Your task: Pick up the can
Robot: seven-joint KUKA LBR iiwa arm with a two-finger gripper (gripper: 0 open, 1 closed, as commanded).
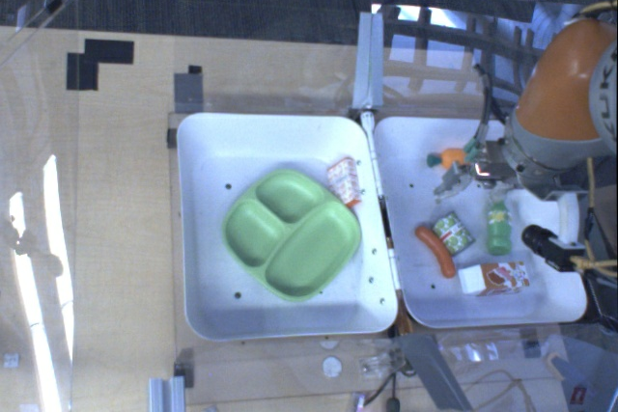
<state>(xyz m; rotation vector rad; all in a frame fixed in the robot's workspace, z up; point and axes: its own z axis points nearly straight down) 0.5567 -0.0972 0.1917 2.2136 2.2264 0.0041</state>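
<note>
The grey arm's gripper (462,171) hangs over the right white bin (415,299) near its far edge, by a small orange piece (452,154); whether its fingers are wide or narrow cannot be told. The small green-and-white can (451,233) lies mid-bin, just beside a red sausage (435,250), with a green bottle (497,228) nearby. A green divided plate (292,233) sits in the left white bin (208,207)

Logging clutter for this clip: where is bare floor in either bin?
Left bin: bare strips all round the green plate. Right bin: free along its left wall. Crowded around the sausage, small carton, green bottle.
</note>
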